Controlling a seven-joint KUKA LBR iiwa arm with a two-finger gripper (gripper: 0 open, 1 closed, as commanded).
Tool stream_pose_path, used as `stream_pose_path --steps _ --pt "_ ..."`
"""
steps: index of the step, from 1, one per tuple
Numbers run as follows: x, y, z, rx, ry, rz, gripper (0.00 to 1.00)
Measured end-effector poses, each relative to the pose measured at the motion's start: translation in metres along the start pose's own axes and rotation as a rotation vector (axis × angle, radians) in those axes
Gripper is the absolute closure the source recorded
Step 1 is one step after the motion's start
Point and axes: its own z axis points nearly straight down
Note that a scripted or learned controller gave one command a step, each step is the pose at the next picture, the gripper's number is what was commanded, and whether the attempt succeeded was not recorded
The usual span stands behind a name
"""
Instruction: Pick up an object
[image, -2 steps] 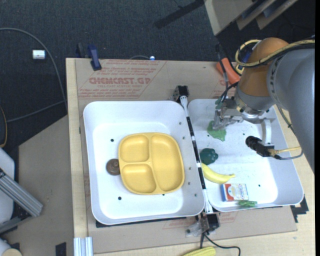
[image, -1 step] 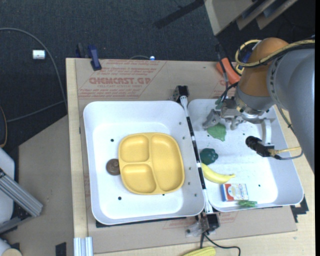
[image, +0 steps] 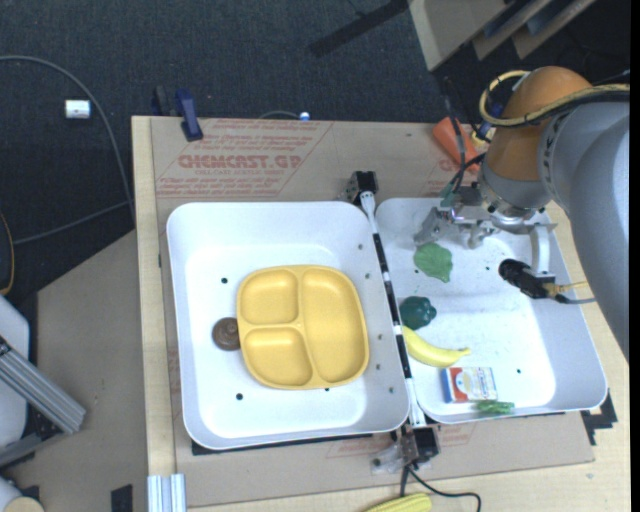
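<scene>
gripper (image: 455, 222) is seen low over the far end of the right bin (image: 575, 385), just above a light green object (image: 434, 261). nothing is seen held; the pick is judged not yet made. jaw state cannot be told (the wrist hides it). nearer lie a dark green piece (image: 417, 311), banana (image: 433, 350), small carton (image: 470, 383). the left bin (image: 190, 300) holds a yellow tray (image: 300, 326), possibly with a brown disc (image: 226, 334) beside it.

Brown disc (image: 226, 333) half hidden under yellow tray (image: 301, 326); claw (image: 458, 226) fingers indistinct.
</scene>
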Motion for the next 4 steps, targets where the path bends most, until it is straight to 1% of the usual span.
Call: stream_pose_path --steps 1,2,3,4 --pt "0.026 0.0 0.0 0.003 0.002 -0.001 0.0" --pt "0.027 -0.034 0.0 0.004 0.002 0.001 0.0" --pt "-0.02 0.0 0.0 0.0 0.0 0.0 0.0" --pt "0.033 -0.015 0.0 0.004 0.003 -0.001 0.0"
